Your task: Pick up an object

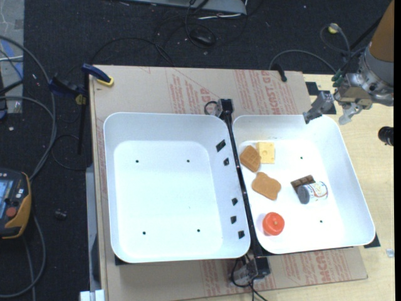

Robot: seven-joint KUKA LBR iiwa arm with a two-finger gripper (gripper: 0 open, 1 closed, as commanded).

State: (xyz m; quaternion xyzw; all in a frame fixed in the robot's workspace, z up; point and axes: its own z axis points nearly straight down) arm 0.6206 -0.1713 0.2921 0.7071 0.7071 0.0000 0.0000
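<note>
The right bin [351, 168] holds several small items. A brown bread-like piece [250, 158] touches a yellow block [267, 152] near the bin's back left. A second brown piece [266, 185] lies in the middle. To its right sits a dark and grey object with a white cylinder [309, 190]. A red round object [273, 224] lies near the front. My gripper [330, 112] hangs above the bin's back right corner, away from all the items. It is open, with nothing between its fingers.
The left bin [119, 168] stands beside the right one, with a black divider strip [235, 180] between them. Both rest on a cardboard sheet [188, 86]. Cables and a blue and yellow clamp [97, 74] lie at the back left.
</note>
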